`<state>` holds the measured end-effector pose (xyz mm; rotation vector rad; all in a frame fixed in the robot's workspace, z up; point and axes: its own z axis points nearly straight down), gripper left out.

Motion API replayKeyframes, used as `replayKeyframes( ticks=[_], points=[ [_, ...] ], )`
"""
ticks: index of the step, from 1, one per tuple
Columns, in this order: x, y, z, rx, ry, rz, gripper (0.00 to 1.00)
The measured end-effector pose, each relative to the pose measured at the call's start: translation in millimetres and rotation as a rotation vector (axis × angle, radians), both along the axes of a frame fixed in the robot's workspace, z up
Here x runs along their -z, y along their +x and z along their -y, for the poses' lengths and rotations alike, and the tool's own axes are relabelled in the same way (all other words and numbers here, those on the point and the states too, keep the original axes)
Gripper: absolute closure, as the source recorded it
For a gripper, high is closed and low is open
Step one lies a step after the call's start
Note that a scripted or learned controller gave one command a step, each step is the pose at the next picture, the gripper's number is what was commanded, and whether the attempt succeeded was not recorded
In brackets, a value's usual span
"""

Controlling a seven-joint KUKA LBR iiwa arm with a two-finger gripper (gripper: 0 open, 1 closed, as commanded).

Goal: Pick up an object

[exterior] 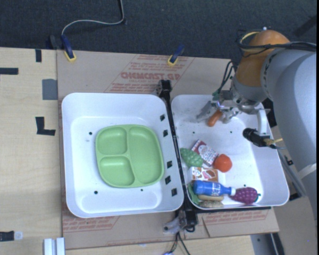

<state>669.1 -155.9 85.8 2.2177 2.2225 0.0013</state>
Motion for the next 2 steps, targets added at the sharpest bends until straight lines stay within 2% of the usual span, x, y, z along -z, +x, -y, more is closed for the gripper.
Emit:
replayKeyframes(
  ticks=[1, 2],
  points=[
    [-9.9, -0.3, 0.9, 0.0, -0.002, -0.002, 1.0],
    [-99.0, -0.4, -82.6, 0.0, 0.001, -0.001, 1.0]
  ],
)
